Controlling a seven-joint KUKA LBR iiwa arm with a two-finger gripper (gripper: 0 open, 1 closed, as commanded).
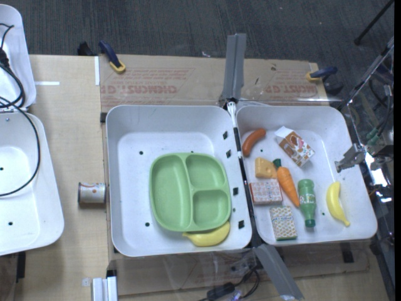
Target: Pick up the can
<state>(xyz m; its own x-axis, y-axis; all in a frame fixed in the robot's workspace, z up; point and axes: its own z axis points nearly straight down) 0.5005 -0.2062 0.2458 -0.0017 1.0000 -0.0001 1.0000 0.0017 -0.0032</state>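
Wooden bench (69,93) is being occupied by a can (92,194) lying outside the left bin (116,168). Gripper (351,160), apparently at the far right, is being held well away; its state cannot be told. A failed pick is being risked by the reach.

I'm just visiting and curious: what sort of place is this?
Probably a robot test bench in a lab: two white bins on a clamped board, toy food such as a carrot, and cables on carpet.

I see a pale green divided plate (190,191), two yellow bananas (337,204), an orange carrot (287,186), a green bottle (306,201), white bins (125,168), a silver can (91,194) with an orange spot, a patterned carton (295,147).
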